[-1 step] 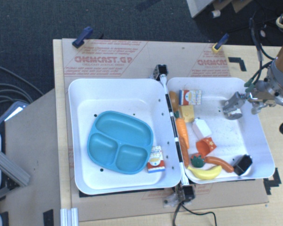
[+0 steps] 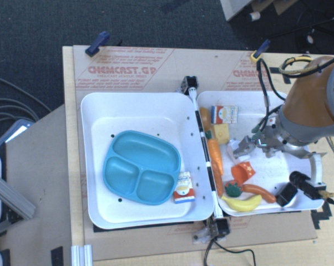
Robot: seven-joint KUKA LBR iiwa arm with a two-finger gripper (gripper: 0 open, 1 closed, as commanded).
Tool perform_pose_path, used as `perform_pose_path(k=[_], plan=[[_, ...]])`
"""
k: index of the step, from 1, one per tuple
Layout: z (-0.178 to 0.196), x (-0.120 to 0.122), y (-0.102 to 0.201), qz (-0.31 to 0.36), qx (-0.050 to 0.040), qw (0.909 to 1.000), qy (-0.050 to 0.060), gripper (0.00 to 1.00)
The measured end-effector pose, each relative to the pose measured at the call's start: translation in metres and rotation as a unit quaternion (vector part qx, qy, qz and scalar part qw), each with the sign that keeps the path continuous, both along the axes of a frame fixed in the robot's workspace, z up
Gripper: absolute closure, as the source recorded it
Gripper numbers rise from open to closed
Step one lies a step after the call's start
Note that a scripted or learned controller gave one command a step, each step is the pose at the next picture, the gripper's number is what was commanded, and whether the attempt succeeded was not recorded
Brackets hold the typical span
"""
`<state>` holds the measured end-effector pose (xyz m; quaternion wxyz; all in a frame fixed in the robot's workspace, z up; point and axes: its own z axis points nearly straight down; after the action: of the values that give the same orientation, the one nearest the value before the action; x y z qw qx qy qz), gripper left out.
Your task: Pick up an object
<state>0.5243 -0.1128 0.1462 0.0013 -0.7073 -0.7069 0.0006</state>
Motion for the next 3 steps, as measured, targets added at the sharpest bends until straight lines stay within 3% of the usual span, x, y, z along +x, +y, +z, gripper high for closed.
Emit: perform_pose_path(k=[1, 2, 3], plan=[[-0.062, 0.045, -0.007, 0.0, -0.0007, 1.0, -0.001, 0.0], [-0.052, 0.045, -0.007, 0.0, -0.001, 1.0, -0.002, 1.0], [0.038, -0.002, 0.068, 0.001, -0.0001, 1.0, -0.001, 1.0]])
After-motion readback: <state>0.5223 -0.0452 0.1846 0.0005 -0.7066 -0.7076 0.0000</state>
